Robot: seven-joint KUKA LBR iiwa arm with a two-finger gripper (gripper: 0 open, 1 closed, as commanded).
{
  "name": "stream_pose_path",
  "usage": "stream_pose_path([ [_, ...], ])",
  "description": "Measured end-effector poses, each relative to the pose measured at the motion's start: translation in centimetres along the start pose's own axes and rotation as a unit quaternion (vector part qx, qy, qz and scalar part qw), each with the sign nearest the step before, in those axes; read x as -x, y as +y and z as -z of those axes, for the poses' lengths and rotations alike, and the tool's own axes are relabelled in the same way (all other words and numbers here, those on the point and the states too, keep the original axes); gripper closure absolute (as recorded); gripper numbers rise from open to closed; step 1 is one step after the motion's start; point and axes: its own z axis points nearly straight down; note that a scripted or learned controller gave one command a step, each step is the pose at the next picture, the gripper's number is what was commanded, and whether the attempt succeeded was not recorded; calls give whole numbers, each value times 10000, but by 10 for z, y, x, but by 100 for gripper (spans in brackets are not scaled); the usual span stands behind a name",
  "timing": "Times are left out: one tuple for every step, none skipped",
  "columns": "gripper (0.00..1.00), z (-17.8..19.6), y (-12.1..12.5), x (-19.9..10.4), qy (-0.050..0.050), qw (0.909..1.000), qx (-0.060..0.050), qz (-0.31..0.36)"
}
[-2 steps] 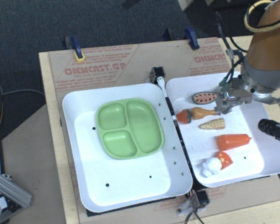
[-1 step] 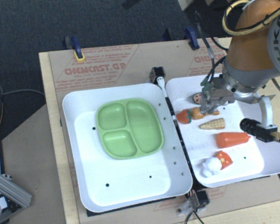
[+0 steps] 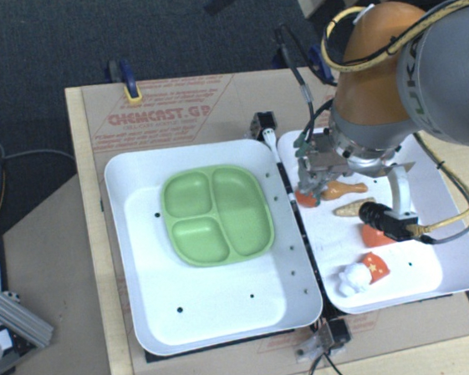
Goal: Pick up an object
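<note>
Two shallow white plastic bins sit side by side on the brown cardboard-covered worktop [image 3: 166,106]. The left white bin [image 3: 147,310], well to the gripper's left, holds a pale green plastic plate with three compartments and rounded corners [image 3: 217,215], lying flat in the bin's upper half.

The right white bin [image 3: 446,272] holds the small things. The gripper [image 3: 312,184] hangs over this bin's upper left corner, close to the wall between the two bins. Right at its tip lies a small red rounded object [image 3: 306,199]; whether the two touch cannot be told. Just to the gripper's right lies an orange, elongated, carrot-like toy [image 3: 344,188], and slightly below that a tan cone-shaped piece [image 3: 352,208]. Further right and below sits a red-orange block [image 3: 375,236], partly behind a black cable fitting. Below the gripper, near the bin's front edge, rests a small white fluffy figure with a red part [image 3: 364,272].

The grey arm with its smooth orange band [image 3: 374,49] covers the gripper from above, so I cannot tell how it is set or whether it holds anything.
</note>
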Motion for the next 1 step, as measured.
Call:
stream_pose_path([
  [100, 12, 17, -21, -6, 10000, 27, -9],
])
